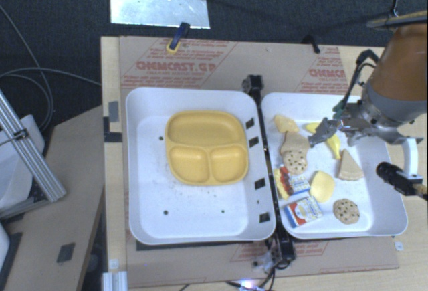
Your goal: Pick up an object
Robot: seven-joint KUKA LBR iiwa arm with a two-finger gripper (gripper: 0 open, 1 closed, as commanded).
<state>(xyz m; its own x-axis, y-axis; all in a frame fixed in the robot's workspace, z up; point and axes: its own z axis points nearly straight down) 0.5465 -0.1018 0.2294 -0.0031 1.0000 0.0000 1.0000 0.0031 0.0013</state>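
— The claw (326,130) is over the right bin (394,216), low among the toy food. Can you tell if it has anything?

— No. Its tips are small and dark from here, so I can't make out how far apart they stand or whether anything sits between them. The arm (401,75) is cut off at the right edge too.

— What's in the bins?

— The left bin (144,216) holds a yellow divided tray (205,147). The right one has a banana piece (332,144) just beside the claw tips, a tan bread slice (294,143) to their left, a chip cookie (295,162) under that, a pale wedge (348,166), a yellow cheese block (322,185), another cookie (346,211) and a small printed carton (302,209).

— And the desk (200,62)?

— Brown cardboard with red lettering lies under both bins.
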